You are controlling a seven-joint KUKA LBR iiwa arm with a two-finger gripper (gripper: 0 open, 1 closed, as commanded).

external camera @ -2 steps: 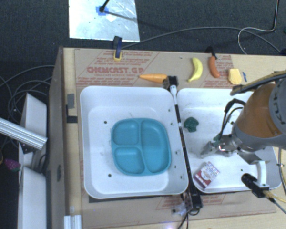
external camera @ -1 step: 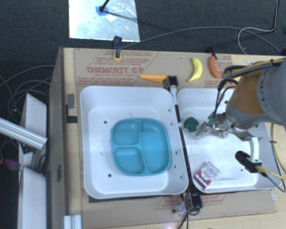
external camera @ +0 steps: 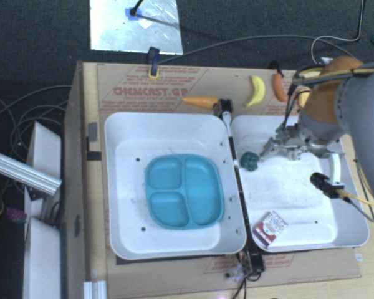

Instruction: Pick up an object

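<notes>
Approaching the green object (external camera: pixel 249 161) in the right bin (external camera: pixel 299 226), the gripper (external camera: pixel 266 153) should centre over it (jaws' state: cannot tell). Descend squarely before closing.

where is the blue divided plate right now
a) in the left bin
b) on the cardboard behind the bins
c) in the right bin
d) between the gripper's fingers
a: the blue divided plate lies flat on the floor of the left bin, while the gripper is over the right bin near a small green object.
</notes>
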